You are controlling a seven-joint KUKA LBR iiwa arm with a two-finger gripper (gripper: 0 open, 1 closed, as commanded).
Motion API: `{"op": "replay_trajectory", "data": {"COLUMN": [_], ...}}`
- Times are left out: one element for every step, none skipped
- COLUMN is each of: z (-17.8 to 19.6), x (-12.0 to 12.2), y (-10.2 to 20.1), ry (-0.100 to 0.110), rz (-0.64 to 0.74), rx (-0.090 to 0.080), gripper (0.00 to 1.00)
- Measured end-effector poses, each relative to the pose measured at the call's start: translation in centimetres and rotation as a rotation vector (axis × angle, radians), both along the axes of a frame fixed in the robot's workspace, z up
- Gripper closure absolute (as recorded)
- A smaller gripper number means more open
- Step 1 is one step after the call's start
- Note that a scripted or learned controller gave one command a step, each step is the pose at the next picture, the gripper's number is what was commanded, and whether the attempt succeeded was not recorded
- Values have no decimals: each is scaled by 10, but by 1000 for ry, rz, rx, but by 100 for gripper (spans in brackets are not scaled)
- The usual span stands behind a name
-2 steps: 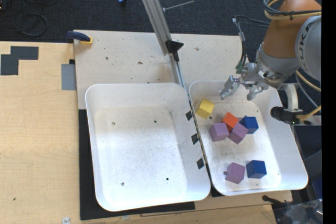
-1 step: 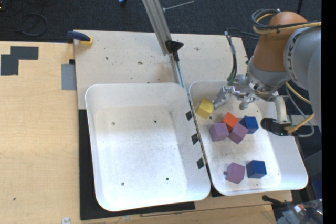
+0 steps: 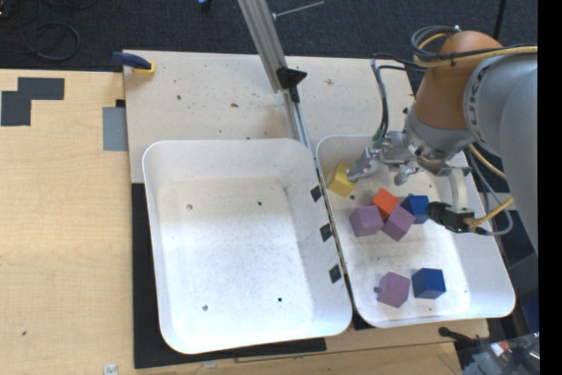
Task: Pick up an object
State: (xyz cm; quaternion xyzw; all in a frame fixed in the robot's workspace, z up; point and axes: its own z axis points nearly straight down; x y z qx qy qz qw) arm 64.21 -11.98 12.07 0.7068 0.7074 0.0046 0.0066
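Note:
My gripper (image 3: 384,169) hangs low over the far part of the right bin (image 3: 497,301), with the grey arm and its orange band reaching in from the right. A yellow cube (image 3: 341,182) lies just left of the gripper, close to the bin's left wall, and whether it is touched or held is unclear. Just in front of the gripper sit an orange cube (image 3: 385,201), a small blue cube (image 3: 416,206) and two purple blocks (image 3: 366,220) (image 3: 398,223). Nearer the front lie another purple block (image 3: 393,288) and a blue cube (image 3: 428,282).
The left bin (image 3: 158,189) stands beside the right one, with black clips along the shared wall (image 3: 326,231). A slanted aluminium post (image 3: 263,22) rises behind the bins. A blue clamp (image 3: 132,61) sits at the bench's far left corner. Cables hang by the arm.

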Motion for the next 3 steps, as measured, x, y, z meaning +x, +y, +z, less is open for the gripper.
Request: {"op": "replay_trajectory", "data": {"z": [9,59,102], "x": [0,-8,-8], "y": [0,-6,-8], "ry": [1,13,13], "rz": [-5,-7,-3], "rx": [2,2,2], "gripper": [100,100,100]}}
